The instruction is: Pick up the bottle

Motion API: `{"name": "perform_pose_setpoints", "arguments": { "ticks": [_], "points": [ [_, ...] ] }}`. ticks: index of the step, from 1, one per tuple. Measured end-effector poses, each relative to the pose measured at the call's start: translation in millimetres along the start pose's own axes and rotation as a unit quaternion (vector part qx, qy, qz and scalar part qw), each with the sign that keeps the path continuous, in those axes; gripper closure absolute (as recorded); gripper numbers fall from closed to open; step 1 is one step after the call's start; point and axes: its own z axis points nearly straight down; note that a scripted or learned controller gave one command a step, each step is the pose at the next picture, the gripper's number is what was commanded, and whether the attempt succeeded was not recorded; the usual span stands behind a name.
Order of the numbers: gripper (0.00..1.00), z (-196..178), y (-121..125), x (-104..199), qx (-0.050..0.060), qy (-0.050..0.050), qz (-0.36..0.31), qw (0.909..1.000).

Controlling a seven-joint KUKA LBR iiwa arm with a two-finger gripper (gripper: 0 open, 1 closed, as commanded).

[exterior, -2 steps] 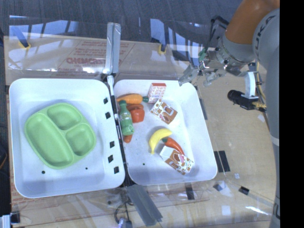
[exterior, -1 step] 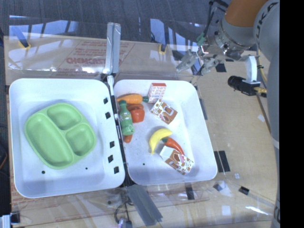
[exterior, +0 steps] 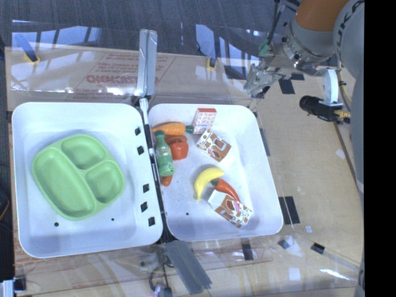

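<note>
A small green bottle (exterior: 163, 156) lies in the right bin (exterior: 260, 166), close to its left wall, with its cap pointing to the back. It touches a red pepper-like piece (exterior: 178, 148) on its right. My gripper (exterior: 257, 85) hangs above the bench just behind the right bin's back right corner, well away from the bottle. Nothing is seen between its fingers.
The right bin also holds a carrot (exterior: 169, 128), a banana (exterior: 206, 179), a red chilli (exterior: 226, 189) and three small printed cartons (exterior: 205, 119) (exterior: 213, 146) (exterior: 232, 210). A green divided plate (exterior: 78, 176) lies in the left bin (exterior: 25, 228).
</note>
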Motion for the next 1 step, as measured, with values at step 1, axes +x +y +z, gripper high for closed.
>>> {"name": "perform_pose_setpoints", "arguments": {
  "ticks": [1],
  "points": [
    [1.0, -39.5, 0.4, -21.3, -0.001, 0.0, -0.08, 0.9968]
  ]
}}
